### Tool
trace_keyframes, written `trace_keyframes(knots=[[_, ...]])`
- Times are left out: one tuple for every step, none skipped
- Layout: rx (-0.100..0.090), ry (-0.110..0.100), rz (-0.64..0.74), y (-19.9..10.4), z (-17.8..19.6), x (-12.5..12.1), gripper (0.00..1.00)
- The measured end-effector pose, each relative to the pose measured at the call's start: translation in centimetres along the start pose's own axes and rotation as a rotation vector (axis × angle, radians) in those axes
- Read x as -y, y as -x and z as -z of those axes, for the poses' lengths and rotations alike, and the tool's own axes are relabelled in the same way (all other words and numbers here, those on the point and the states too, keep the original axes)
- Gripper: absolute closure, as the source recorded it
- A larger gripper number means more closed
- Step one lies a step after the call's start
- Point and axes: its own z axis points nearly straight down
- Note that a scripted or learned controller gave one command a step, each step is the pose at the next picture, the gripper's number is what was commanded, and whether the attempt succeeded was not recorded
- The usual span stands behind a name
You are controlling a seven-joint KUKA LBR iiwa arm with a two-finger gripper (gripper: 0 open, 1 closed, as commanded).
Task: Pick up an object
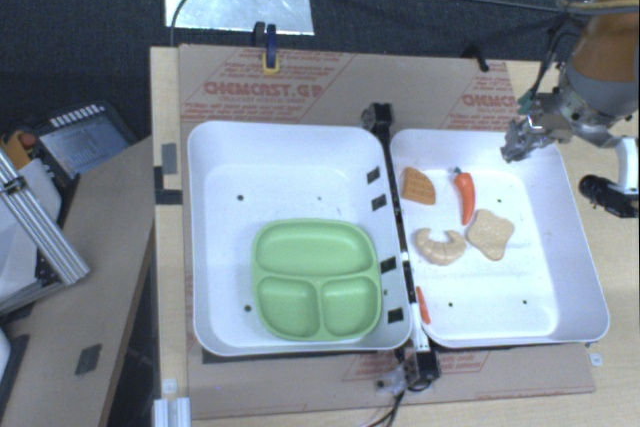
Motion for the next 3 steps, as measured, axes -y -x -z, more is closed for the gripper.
trace_keyframes(knots=[[-0.003, -0.007, 0.003, -4.7, -0.3, 1.8, 1.0], [-0.003, -0.007, 0.004, -10.6, 0.7, 2.8, 1.0], [-0.004, -0.007, 0.004, -15.3, 1.5, 3.8, 1.0]])
